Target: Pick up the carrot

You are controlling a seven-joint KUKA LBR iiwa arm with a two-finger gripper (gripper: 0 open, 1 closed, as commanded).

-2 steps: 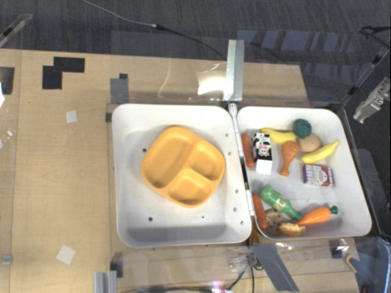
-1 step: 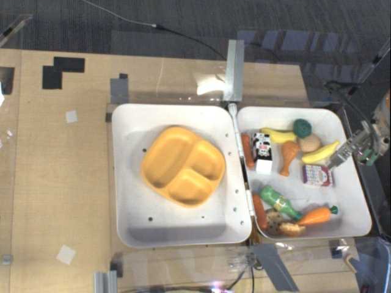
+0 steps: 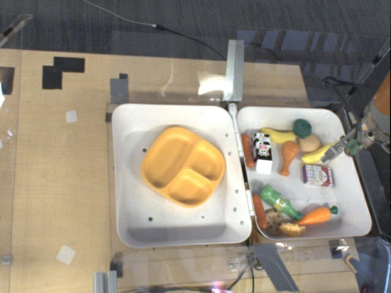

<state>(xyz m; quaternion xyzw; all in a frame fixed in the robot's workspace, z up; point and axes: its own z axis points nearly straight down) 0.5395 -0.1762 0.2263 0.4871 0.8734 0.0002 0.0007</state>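
The carrot (image 3: 316, 216) is orange with a small green top pointing right. It lies flat near the front right corner of the right bin (image 3: 351, 195). My gripper (image 3: 338, 150) hangs at the bin's right side, above a yellow toy (image 3: 314, 156) and well behind the carrot. The grey arm enters from the right edge. Nothing shows in the gripper's grasp.
The right bin also holds a green bottle (image 3: 280, 201), a purple box (image 3: 317, 174), a drumstick (image 3: 288, 156), a banana (image 3: 280, 135), a milk carton (image 3: 262, 146), a green ball (image 3: 302, 127) and sausages. A yellow divided plate (image 3: 183, 165) lies in the left bin (image 3: 131, 218).
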